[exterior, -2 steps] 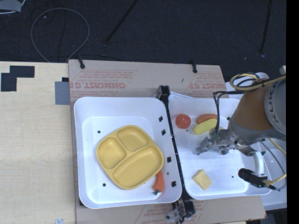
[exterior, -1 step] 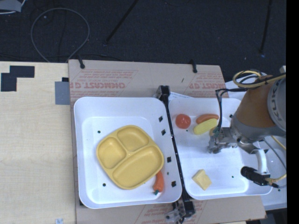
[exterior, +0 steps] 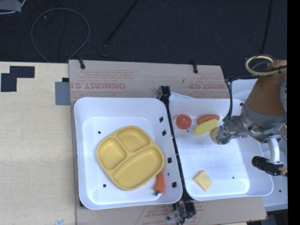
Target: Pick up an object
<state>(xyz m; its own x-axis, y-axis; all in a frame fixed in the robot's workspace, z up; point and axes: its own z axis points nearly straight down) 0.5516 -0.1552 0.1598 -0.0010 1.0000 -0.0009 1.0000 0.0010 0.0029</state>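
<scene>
- Yellow banana (exterior: 206, 127) lies in the right bin (exterior: 225, 184) near its far edge, touching an orange piece (exterior: 208, 118); claw (exterior: 220, 137) sits just beside it, its grip impossible to tell.
- Red ball (exterior: 183, 122) nearby; cheese wedge (exterior: 202, 180) toward the near edge, open floor between.
- Left bin (exterior: 89, 111) holds a yellow tray (exterior: 130, 157) and a carrot (exterior: 159, 183).

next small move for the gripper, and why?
Probably lower onto the yellow piece. The gripper sits in the right bin just right of it and the orange piece, nothing visibly held. The tomato and cheese wedge are farther off.
</scene>
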